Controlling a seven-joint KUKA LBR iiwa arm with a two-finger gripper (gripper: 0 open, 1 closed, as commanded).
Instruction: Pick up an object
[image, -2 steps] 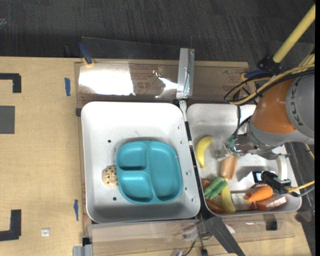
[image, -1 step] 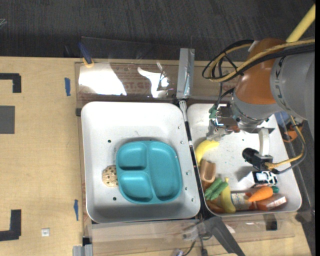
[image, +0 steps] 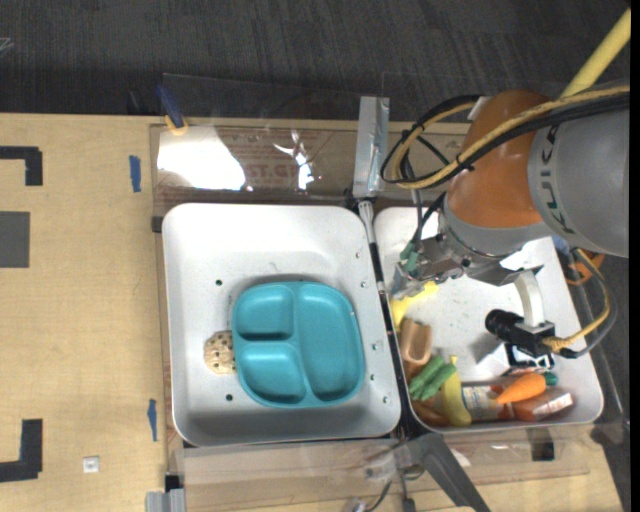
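The arm's claw (image: 432, 262) hangs low at the upper left corner of the right bin (image: 470, 310), and whether it is parted or closed cannot be told from above; the step appears to be the reach, nothing yet lifted; a yellow piece (image: 418, 297) lies just below it, the likeliest pick; farther below sit a brown block (image: 416, 342), green beans (image: 432, 377) and a carrot (image: 520, 385); the bin wall crowds the claw's left; beyond it, a teal tray (image: 297, 342) and a cookie (image: 219, 351).
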